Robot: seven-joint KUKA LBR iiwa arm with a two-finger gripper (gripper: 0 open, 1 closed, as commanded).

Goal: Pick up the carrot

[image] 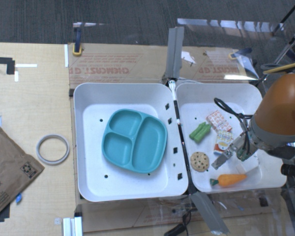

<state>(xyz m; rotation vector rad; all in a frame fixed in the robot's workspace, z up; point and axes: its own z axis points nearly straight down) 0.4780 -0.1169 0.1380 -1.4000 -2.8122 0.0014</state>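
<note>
Carrot [230, 180] lies flat on the floor of the right bin [258, 90], close to that bin's near wall and roughly midway along it, its orange body pointing toward the right and a small green stub at its left end. It looks short, plump and smooth, likely a toy, and nothing touches it. Judging by that, the pick is not yet done: the carrot has to be reached, gripped and lifted.

Just above it hangs the pincer [221, 160], a dark grey tip slanting down and leftward from the arm's wrist; whether it is wide or narrow cannot be told, and nothing is seen between its tips. It sits near the carrot, apart from it.

A cookie [199, 161] lies left of the pincer, a green piece [200, 132] beyond it, and small printed packets [220, 121] toward the bin's middle. The left bin [83, 146] holds a teal divided plate [134, 140]. On the bench's left side rests a tape ring [52, 148].
</note>
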